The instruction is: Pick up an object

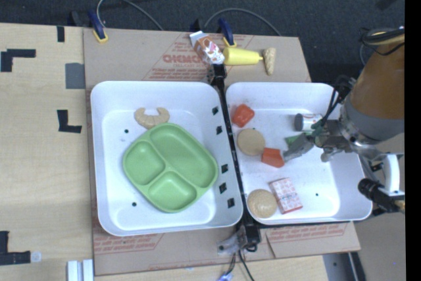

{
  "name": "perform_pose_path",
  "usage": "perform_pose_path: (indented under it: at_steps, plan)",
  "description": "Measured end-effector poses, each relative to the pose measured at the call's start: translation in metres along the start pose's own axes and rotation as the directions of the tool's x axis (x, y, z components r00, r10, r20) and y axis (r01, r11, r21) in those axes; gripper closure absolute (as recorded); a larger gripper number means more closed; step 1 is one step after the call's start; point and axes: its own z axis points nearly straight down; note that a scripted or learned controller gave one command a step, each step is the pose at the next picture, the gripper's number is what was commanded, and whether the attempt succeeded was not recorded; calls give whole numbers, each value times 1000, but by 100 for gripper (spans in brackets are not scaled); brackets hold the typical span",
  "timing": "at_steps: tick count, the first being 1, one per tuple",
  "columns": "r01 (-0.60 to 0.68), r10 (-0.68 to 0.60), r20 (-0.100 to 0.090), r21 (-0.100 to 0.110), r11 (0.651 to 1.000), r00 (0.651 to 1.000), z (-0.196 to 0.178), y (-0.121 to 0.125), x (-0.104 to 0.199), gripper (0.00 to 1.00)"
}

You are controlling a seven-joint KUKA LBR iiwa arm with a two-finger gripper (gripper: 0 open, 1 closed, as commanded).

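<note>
My gripper (296, 133) hangs low over the middle of the right bin (329, 94), reaching in from the right, and its two fingers stand apart with nothing between them. The lower finger (294, 145) ends just right of a small red block (272, 156). Left of that lies a tan round piece (250, 141), and above it an orange-red block (242, 115). Near the bin's front edge sit a tan bun (262, 203) and a pink patterned box (285, 195).
The left bin (105, 141) holds a green divided plate (170, 166) and a tan crescent (152, 117). Behind the bins, on the cardboard, lie a yellow banana-like toy (241, 56), a small wrapped item (207, 47) and a tan piece (268, 60). The arm's orange band (385, 72) rises at the right.
</note>
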Motion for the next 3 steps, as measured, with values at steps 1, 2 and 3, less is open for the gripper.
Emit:
perform_pose_path:
  at_steps: [1,2,3]
  plan:
    - [-1,1,-1,3,1000,1000,72,8,21,0]
    - [0,0,1,-4,1000,1000,149,52,0,0]
    - [1,-1,1,-5,1000,1000,149,86,23,0]
